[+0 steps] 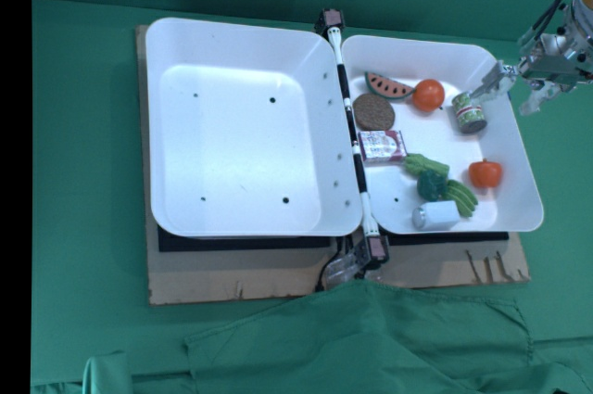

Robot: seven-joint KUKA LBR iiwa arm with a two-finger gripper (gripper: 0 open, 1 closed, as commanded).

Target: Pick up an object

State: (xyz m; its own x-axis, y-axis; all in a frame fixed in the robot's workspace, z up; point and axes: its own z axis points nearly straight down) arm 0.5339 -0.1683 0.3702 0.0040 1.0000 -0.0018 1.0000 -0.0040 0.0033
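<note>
The right bin (515, 162) holds several small items: a watermelon slice (389, 86), an orange ball (428, 95), a brown round disc (373, 111), a green-labelled can (470, 114), a pink packet (382, 145), green vegetables (426, 166), a red tomato (485, 173) and a white can (435, 214). My gripper (512, 93) hovers over the bin's far right rim, open, with nothing between its fingers. One fingertip (491, 83) sits just above and to the right of the green-labelled can. The other fingertip hangs outside the rim.
The left bin (185, 58) lies beside the right one, with a black-and-white divider bar (350, 119) between them. Both rest on a cardboard sheet (232, 285) on green cloth. A folded green cloth (371, 336) lies in front.
</note>
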